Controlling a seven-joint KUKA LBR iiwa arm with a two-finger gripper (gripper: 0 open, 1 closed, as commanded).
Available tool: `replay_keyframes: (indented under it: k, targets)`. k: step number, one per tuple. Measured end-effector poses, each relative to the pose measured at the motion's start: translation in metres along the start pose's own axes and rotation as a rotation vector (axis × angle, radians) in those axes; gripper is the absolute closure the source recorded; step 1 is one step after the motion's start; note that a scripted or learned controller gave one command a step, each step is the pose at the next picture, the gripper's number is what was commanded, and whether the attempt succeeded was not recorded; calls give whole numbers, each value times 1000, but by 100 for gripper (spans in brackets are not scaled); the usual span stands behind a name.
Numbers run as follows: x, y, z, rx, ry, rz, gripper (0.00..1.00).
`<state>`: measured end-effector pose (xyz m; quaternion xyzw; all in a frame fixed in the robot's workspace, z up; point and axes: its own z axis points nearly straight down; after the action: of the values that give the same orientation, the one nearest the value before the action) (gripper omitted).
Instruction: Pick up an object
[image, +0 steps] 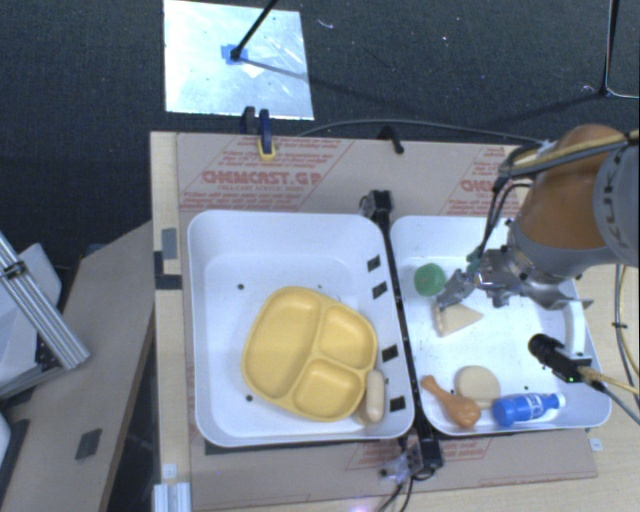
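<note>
right white bin (455, 232), cheese wedge (458, 319) just below end effector (462, 287)

"CHEMCAST GP" is printed in red on the backing sheet (262, 178) under the bins.

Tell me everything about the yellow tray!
The yellow tray looks like smooth plastic, with rounded corners and three hollow sections, one large and two smaller. It lies flat, turned at an angle, in the left bin. A pale, bread-like roll rests against its lower right edge.
</note>
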<state>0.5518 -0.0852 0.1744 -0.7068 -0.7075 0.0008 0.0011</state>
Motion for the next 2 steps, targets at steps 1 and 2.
replay_keyframes:
  k: [1,2]
  targets:
    - [-9,2,56,0,0,0,0]
    - [-9,3,42,-5,-1,-1,100]
